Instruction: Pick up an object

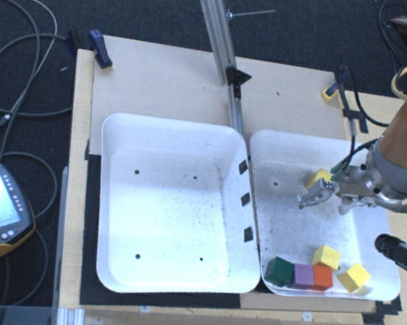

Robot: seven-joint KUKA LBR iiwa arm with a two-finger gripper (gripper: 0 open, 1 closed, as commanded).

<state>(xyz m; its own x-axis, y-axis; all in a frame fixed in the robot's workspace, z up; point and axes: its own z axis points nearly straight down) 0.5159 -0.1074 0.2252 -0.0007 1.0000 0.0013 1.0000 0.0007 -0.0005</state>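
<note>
Over right white plastic bin (364,292): two-finger metal gripper (316,194) hangs beside small yellow cube (318,178), finger state unclear. Approach step; next needs centring, descent.

Your blocks (314,271) line the right bin's (284,227) 6 o'clock wall; at 9 o'clock sits the other bin (169,264).

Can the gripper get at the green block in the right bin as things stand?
Probably yes. The green block lies uncovered at the near wall, top exposed; the purple block touching one side could crowd the gripper.
</note>
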